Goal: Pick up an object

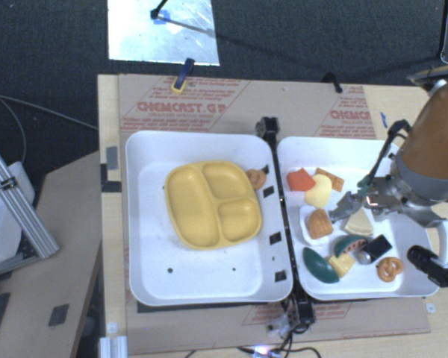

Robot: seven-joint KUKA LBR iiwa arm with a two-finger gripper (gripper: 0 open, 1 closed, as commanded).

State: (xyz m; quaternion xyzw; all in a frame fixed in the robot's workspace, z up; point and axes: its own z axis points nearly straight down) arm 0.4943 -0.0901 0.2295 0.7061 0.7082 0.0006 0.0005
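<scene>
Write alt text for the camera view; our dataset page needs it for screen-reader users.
A robot arm's end effector hovers low over toy food in the right white bin: a red piece, a pretzel, a green piece. The left bin holds a yellow divided tray.

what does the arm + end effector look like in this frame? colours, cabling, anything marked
The arm is a bulky rounded body with a broad orange band above a grey wrist section. A thin dark cable runs down its left side toward the tool. The gripper is grey metal, narrow and angular, with a small reddish light spot near its base. No markings are legible.
</scene>
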